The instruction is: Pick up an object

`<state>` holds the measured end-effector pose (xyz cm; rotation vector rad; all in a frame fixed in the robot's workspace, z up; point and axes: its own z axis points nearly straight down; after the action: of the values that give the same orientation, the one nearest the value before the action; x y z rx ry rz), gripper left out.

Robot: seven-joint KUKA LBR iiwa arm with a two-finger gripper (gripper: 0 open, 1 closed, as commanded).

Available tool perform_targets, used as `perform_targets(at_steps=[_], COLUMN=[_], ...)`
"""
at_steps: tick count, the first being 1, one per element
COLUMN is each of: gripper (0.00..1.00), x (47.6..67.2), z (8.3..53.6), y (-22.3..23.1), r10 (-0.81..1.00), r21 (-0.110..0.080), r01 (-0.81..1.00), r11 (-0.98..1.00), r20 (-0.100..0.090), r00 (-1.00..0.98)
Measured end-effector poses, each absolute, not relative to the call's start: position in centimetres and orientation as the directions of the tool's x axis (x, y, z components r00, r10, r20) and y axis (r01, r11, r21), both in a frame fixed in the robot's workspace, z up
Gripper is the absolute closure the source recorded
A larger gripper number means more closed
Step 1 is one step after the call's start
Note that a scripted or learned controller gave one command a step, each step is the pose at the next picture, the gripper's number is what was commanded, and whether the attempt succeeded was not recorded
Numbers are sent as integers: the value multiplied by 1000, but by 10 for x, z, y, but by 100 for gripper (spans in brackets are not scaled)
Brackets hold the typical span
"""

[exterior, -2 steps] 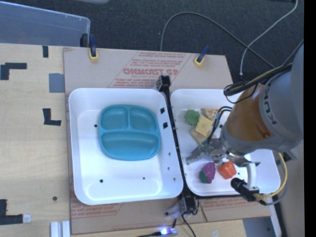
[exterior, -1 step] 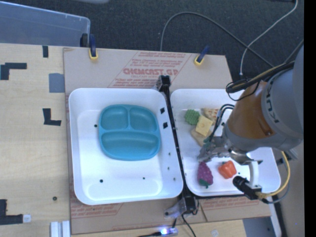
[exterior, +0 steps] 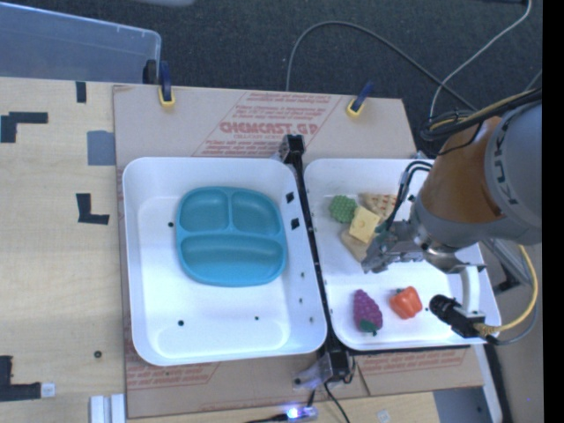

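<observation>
Two white bins are sitting side by side on a cardboard sheet point(exterior: 264, 123). The arm point(exterior: 480, 188) is reaching into the right bin point(exterior: 441, 333), the gripper point(exterior: 381, 256) hanging beside the yellow block point(exterior: 363, 227). Grapes point(exterior: 367, 310) and a tomato point(exterior: 405, 302) are lying nearby.

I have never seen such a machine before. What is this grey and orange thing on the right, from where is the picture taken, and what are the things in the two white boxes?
The grey and orange thing is a robot arm. At its end is a gripper, a tool for grasping things. The one camera is fixed above the bench and looks down at a slant.

The left bin holds a blue divided plate. The right bin holds toy food: a green piece, a yellow block, a tan piece, purple grapes and an orange-red piece.

The gripper is low over the right bin, beside the yellow block. I cannot tell whether it holds anything.
</observation>
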<state>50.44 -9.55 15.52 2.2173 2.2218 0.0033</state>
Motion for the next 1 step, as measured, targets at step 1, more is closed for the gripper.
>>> perform_targets(at_steps=[1], gripper=[100], x=[510], z=[214], y=[-88], r10=[1000], r21=[4], r01=[1000], r11=[2], r20=[-1], r00=[-2])
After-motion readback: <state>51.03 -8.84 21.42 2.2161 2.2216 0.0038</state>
